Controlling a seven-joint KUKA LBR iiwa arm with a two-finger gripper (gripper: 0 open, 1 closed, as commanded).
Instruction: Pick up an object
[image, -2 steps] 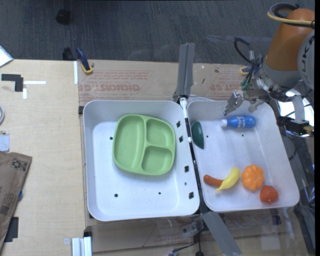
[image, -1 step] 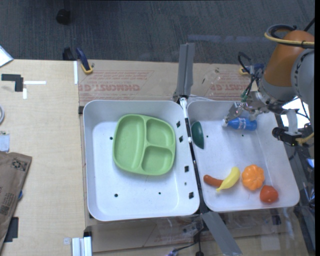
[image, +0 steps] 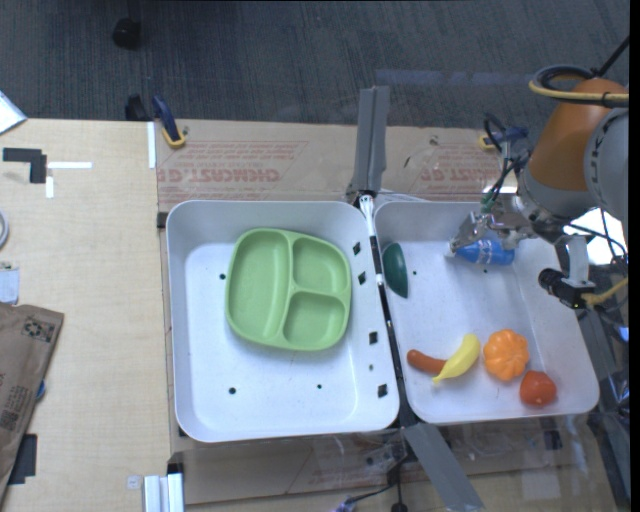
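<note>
Arm (image: 575, 130): grey w/ orange band, reaches in from the right, over the far part of the right bin.
Tool (image: 487, 240): low in the right bin (image: 560, 330) near its far wall, right at a blue object (image: 487, 253); can't tell if it's grasping it or released, too cluttered there.
Blue object: far end of right bin, under/against the tool.
Dark green item (image: 395, 270): by the right bin's left wall.
Near end, right bin: red-orange piece (image: 426, 360) touching yellow banana (image: 458, 358), then orange pumpkin-like thing (image: 505, 355), red tomato-like thing (image: 538, 388) just beside.
Left bin (image: 200, 330): green divided plate (image: 289, 289), three sections, lying flat.
Table (image: 80, 260): bears both bins side by side.
</note>
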